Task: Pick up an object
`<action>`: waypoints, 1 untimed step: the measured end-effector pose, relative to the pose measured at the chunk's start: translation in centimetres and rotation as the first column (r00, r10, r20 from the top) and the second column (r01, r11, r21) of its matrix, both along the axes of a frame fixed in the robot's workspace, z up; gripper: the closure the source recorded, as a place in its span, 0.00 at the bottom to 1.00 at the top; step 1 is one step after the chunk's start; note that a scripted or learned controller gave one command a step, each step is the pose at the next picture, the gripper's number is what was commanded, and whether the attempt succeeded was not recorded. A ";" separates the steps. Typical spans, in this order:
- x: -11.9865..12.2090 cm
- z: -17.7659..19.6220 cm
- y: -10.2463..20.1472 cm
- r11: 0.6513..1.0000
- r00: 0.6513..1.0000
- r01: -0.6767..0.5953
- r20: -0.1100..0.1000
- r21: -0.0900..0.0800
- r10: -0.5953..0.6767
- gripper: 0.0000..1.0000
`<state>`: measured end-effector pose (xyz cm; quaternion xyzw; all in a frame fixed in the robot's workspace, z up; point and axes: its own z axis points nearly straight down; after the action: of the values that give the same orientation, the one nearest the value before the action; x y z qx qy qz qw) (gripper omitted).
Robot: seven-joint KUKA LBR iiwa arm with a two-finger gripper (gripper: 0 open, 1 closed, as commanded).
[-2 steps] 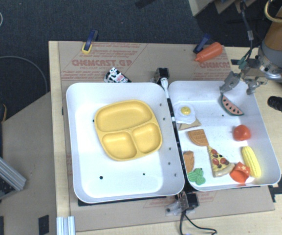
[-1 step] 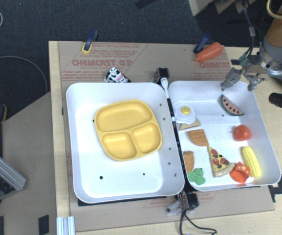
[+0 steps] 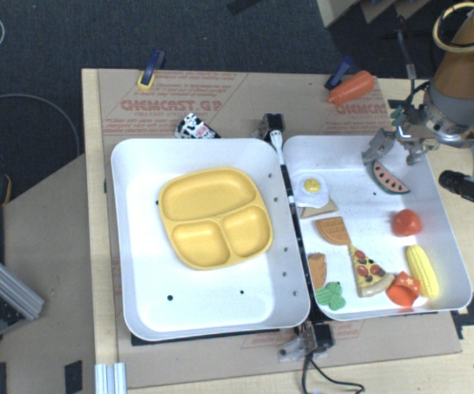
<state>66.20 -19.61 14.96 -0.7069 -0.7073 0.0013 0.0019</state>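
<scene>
Watermelon slice lies in the right bin, just below the gripper, not touching. Gripper's 2 fingers stand apart with nothing between. Tomato sits lower.

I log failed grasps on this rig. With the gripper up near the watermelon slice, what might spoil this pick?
1. The watermelon slice is thin and lies flat, so the gripper may slide over it rather than get under its edge.
2. It sits near the back wall of the right bin, so a descent slightly off could hit the rim.
3. At the front, the pizza slice, tomato and corn crowd together; a grab there might nudge neighbours.
</scene>
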 end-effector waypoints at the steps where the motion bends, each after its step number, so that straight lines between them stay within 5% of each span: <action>1: 0.1 -6.2 0.6 1.000 1.000 -0.002 -0.001 0.001 0.002 0.00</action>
<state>66.34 -18.99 8.74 -0.7061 -0.7081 0.0014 0.0025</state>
